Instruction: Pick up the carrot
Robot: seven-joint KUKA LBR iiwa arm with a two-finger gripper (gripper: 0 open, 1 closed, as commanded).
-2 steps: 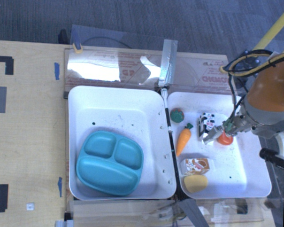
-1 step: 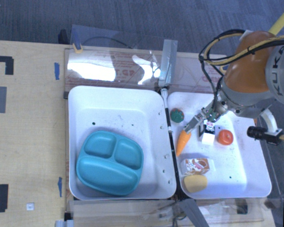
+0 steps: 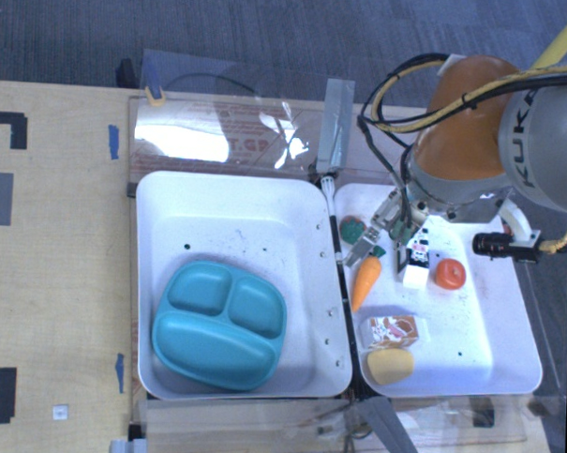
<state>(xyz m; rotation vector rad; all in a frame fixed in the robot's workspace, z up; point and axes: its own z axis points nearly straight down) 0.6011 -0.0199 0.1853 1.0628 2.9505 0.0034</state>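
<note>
The carrot (image 3: 366, 281) is orange with a green top and lies along the left wall of the right bin (image 3: 503, 362), thin end toward the front. My gripper (image 3: 388, 242) hangs just behind and right of the carrot's green end, close over it. Its fingers (image 3: 387, 216) look spread apart, and the carrot is not between them. The grey arm with its orange band (image 3: 461, 135) reaches in from the upper right and hides the bin's back part.
In the right bin lie a red tomato (image 3: 449, 273), a small white and black box (image 3: 416, 258), a wrapped snack (image 3: 391, 331) and a yellow round item (image 3: 390, 364). The left bin (image 3: 172, 207) holds a blue divided plate (image 3: 223, 323).
</note>
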